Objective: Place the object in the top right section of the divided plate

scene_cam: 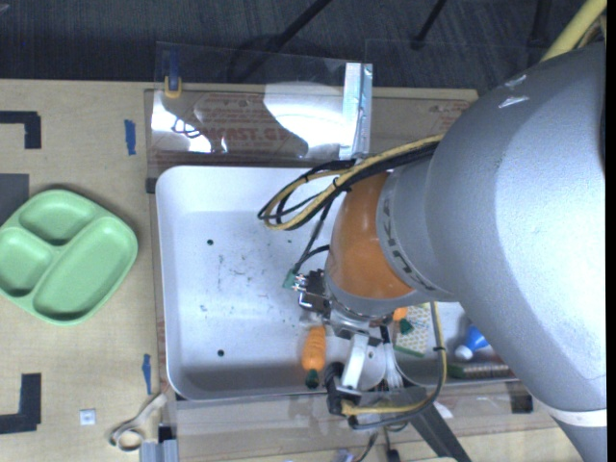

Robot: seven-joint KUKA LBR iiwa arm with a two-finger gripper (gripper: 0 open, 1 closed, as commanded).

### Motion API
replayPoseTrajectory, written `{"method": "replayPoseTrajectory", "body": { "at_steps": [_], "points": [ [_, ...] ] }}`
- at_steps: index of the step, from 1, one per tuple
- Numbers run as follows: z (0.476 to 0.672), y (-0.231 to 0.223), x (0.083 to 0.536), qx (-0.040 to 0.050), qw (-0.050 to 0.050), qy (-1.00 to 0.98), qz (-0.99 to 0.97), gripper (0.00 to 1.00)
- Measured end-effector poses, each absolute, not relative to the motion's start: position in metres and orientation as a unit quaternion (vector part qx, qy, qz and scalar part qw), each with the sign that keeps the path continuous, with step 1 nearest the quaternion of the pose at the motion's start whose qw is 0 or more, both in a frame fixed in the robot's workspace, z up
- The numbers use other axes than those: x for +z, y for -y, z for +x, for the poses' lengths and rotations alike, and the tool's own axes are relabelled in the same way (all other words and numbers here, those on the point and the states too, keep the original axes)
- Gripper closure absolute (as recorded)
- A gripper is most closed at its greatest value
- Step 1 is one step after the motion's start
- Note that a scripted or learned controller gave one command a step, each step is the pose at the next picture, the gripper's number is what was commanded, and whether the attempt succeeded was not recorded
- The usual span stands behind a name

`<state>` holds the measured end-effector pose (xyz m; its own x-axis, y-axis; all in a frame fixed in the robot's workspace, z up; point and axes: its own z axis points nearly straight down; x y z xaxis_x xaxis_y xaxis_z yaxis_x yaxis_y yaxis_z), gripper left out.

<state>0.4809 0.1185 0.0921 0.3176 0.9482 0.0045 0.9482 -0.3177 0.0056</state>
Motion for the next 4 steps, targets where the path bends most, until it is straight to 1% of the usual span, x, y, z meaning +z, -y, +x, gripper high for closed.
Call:
{"method": "replayPoseTrajectory", "body": {
  "at_steps": [1, 2, 3, 4],
  "points": [
    [0.518, -0.201, 0.090, 0.0062, 0.003, -0.643, 0.766, 1.00],
    [0.559, -0.224, 0.090, 0.0037, 0.003, -0.801, 0.598, 1.00],
    [0.559, -0.225, 0.090, 0.0046, 0.003, -0.802, 0.598, 0.00],
    [0.538, -0.220, 0.090, 0.0058, 0.003, -0.821, 0.570, 0.00]
  ]
}}
